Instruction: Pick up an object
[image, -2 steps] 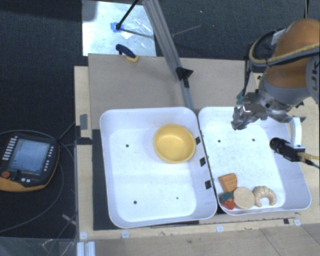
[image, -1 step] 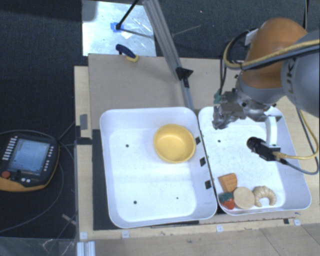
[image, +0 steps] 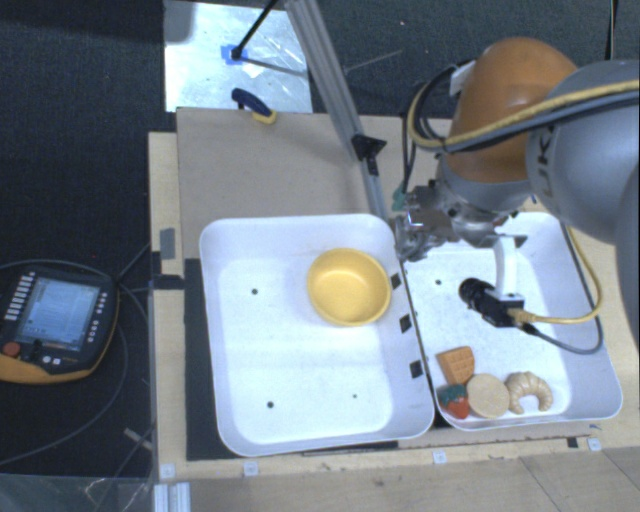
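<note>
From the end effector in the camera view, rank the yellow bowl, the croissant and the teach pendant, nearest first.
From the end effector:
1. Yellow bowl, left bin, just beside it.
2. Croissant, right bin's near corner.
3. Teach pendant, off the bench at far left.

A robotics lab: an industrial arm (image: 560, 130) over a bench (image: 270, 170) with two white bins (image: 300, 410), a teach pendant (image: 55, 320) on dark carpet, trailing cables.

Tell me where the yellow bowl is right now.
In the camera view the yellow bowl sits in the left bin, in its upper right part near the divide with the right bin, apart from the food pieces there.
</note>
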